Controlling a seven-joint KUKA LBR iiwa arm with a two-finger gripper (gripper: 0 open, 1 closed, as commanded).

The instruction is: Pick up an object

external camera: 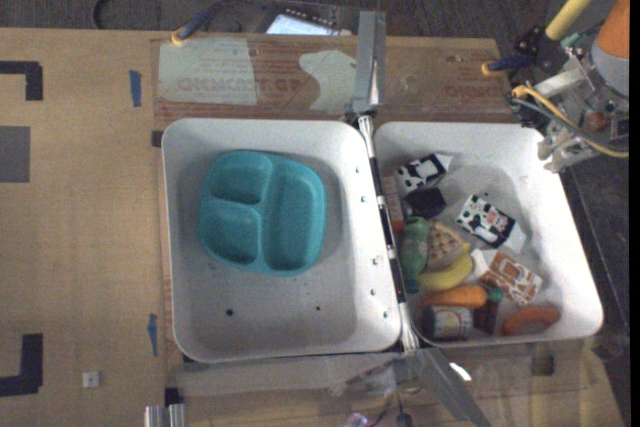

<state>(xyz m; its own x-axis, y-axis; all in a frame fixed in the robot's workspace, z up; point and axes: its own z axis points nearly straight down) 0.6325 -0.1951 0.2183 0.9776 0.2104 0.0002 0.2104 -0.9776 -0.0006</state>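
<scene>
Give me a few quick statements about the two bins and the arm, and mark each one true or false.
1. The teal plate lies in the left bin. True.
2. The banana lies on the teal plate. False: it lies in the right bin among the other small items.
3. The gripper hangs near the right bin's upper right corner. True.
4. The can sits at the right bin's far edge. False: it sits near the bin's near edge, beside the carrot.

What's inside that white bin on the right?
The right bin holds a heap of toy food: a banana, a carrot, a small can and black-and-white cartons. Whatever lies beneath the heap is covered.
</scene>
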